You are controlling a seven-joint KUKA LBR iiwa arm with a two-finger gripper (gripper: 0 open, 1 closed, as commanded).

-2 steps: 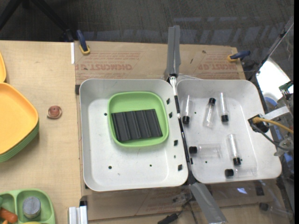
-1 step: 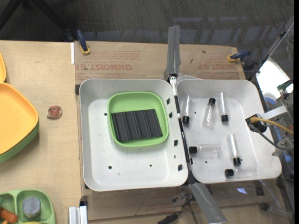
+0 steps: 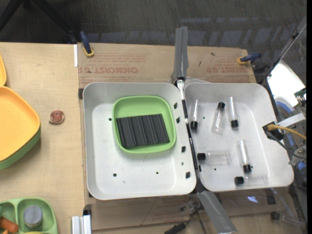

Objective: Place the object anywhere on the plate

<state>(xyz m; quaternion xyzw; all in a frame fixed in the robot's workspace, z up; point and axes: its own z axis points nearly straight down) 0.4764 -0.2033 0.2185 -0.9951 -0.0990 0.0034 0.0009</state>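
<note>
A square green plate (image 3: 142, 101) sits in the left white bin (image 3: 141, 174), toward its back. A dark grey ribbed rectangular block (image 3: 145, 130) lies flat on the plate, covering most of its middle. In the right white bin (image 3: 229, 88) lie several clear tubes with black caps. One tube (image 3: 194, 115) is near the left wall, and two more (image 3: 219, 116) (image 3: 233, 113) lie at the back. Another tube (image 3: 243, 156) is at the front right.
Stacked orange plates (image 3: 17, 126) and a small reddish knob (image 3: 57, 116) rest on the wooden bench to the left. A green divided tray (image 3: 24, 218) is at the bottom left. Clamps (image 3: 87, 48) (image 3: 248, 58) hold the cardboard. A yellow cable (image 3: 287, 128) pokes in beside the right bin.
</note>
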